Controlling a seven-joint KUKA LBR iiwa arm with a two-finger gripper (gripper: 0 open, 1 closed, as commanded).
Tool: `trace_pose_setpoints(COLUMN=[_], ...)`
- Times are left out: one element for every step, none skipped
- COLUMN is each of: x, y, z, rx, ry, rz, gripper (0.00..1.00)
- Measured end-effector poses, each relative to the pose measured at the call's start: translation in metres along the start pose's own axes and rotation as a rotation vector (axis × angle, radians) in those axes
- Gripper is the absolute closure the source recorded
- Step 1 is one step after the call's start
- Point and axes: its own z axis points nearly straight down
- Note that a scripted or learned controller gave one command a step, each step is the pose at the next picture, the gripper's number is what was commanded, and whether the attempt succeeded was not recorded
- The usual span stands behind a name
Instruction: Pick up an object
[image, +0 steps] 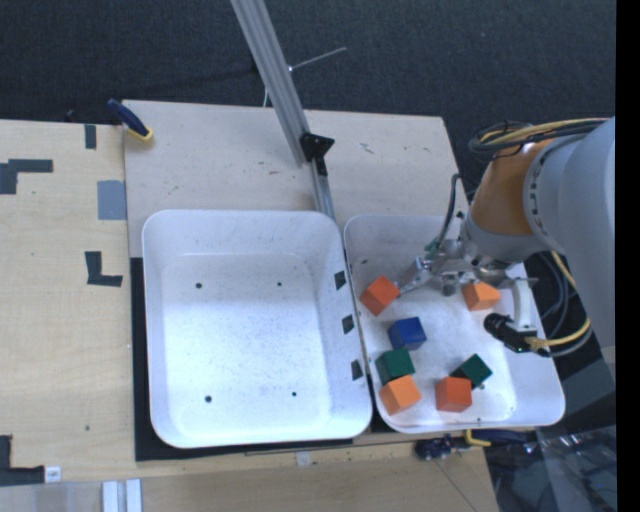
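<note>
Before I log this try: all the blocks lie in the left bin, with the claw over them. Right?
No. The camera view shows the blocks, such as the blue block, in the right bin, not the left bin. The claw is over them.

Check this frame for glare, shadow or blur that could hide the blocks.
Camera view: even lighting, soft shadows under the blocks; the left bin is bright but not blown out; blue block reads sharply; the gripper is slightly soft, its fingers hard to resolve.

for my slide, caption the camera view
KUKA arm reaching into the right bin among coloured blocks, beside the left bin.
</note>
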Motion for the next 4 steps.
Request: trace_pose_setpoints(x=[0.000,-0.009,-0.008,-0.009], y=[0.000,-0.002,-0.007,-0.013], z=[-0.011,-0.060,-0.105,-0.150], rx=[-0.001,-0.008,-0.007,-0.008], ry=[0.001,-0.001,0.000,0.000], rz=[-0.002,0.001,0.001,0.001], gripper=[1.00,1.00,1.00,1.00])
